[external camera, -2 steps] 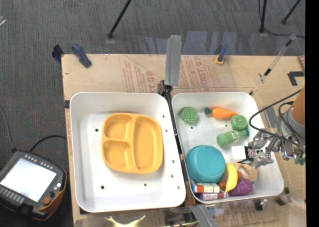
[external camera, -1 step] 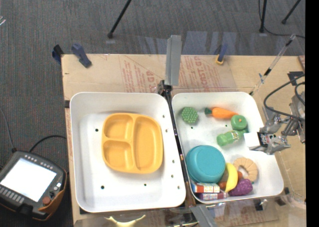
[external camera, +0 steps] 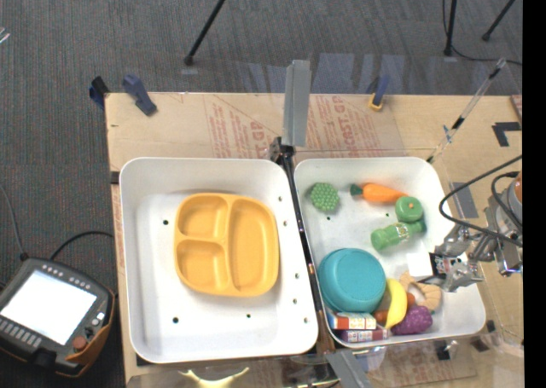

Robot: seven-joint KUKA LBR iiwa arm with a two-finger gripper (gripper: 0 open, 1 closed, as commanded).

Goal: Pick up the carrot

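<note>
Two shallow white bins sit side by side on the cardboard-topped desk (external camera: 213,122). The left bin (external camera: 141,207) carries a yellow plastic plate with three compartments (external camera: 227,244), lying flat near its middle. The right bin (external camera: 426,177) holds the toys. The small orange plastic carrot with a green leafy end (external camera: 380,193) lies on its side near the bin's far wall, the green end pointing toward the divider between the bins. Just beside it on the left sits a round, bumpy green toy vegetable (external camera: 324,197). Near the carrot's tip, toward the right, rests a round green ball-like piece (external camera: 409,207), and below that a light green bottle-shaped toy (external camera: 394,236) lies tilted. A teal upturned bowl (external camera: 351,280) fills the bin's near left part, with a yellow banana (external camera: 397,301), a purple bunch of grapes (external camera: 414,321) and a small red and white box (external camera: 354,321) crowded along the near edge.

The metal gripper (external camera: 454,269) hangs at the right bin's right rim, well apart from the carrot; whether it is apart or together cannot be told, and nothing is seen in it
</note>
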